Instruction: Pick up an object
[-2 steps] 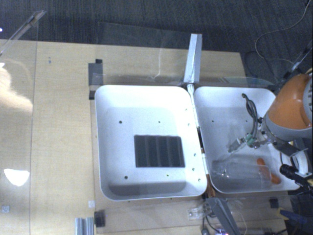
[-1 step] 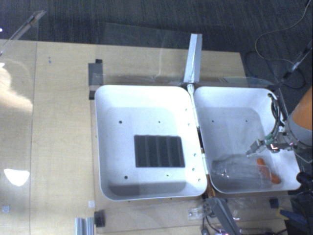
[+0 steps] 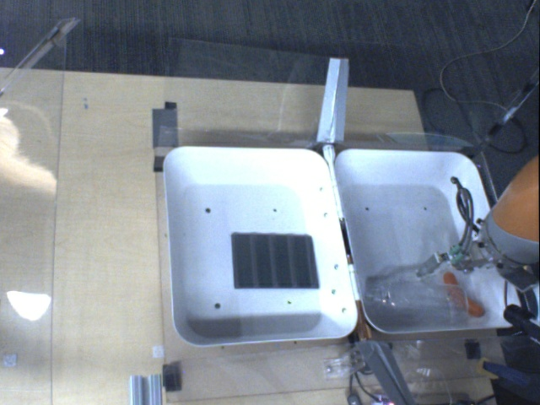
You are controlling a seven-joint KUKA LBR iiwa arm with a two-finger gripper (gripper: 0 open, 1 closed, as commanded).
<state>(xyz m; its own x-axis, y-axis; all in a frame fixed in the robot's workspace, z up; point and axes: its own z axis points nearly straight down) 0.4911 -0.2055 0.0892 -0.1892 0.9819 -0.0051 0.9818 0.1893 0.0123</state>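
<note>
The wooden table (image 3: 101, 251) carried two white bins side by side. The left bin (image 3: 190, 226) held a dark ribbed tray (image 3: 274, 261) on its floor, toward the near edge. The grey arm (image 3: 516, 226) reached over the right bin (image 3: 388, 201). Its pincer (image 3: 447, 262) hung low near the right corner, and I could not tell if it was apart or together. Just beside it lay a clear plastic object (image 3: 413, 294) and a small orange piece (image 3: 464, 298).

Robot lab: wooden bench (image 3: 93, 226), twin white bins (image 3: 181, 226), loose cables (image 3: 498, 116).
</note>
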